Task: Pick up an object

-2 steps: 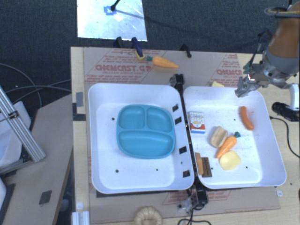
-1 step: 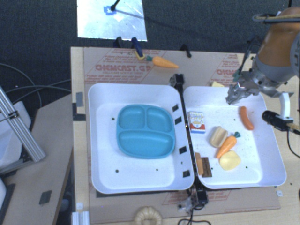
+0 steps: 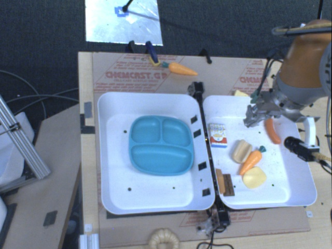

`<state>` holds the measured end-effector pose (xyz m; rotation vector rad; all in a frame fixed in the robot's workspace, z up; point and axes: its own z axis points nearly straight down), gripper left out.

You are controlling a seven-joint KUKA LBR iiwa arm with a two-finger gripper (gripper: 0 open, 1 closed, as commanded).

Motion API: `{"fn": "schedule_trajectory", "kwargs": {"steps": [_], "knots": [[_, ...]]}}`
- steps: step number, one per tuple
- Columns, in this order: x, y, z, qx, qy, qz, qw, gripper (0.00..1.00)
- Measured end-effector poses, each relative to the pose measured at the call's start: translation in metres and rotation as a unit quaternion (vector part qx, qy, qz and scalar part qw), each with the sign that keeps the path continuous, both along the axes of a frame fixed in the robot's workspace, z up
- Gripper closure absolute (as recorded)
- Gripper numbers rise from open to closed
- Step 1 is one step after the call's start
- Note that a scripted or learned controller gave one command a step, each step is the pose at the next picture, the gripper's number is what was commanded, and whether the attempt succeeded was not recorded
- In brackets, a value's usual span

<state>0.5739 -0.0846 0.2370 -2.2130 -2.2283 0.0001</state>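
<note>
Right bin [image 3: 298, 193]: gripper [image 3: 252, 119] beside orange sausage [image 3: 273, 130] (finger state unclear); carrot [image 3: 250, 161] nearby.

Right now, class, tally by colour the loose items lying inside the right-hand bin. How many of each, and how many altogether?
Orange: 2, a carrot and a sausage-shaped piece
Yellow or tan: 2, a pale round piece and a bread roll
Brown: 1, a chocolate bar
White and red: 1, a small carton
Total: 6
</note>
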Motion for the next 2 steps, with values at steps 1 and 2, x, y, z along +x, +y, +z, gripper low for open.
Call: {"fn": "schedule_trajectory", "kwargs": {"steps": [1,2], "knots": [[-0.039,0.033,-0.023,0.0001,0.001,0.000,1.0000,1.00],[-0.039,0.040,-0.008,-0.0001,-0.002,0.000,1.0000,1.00]]}}
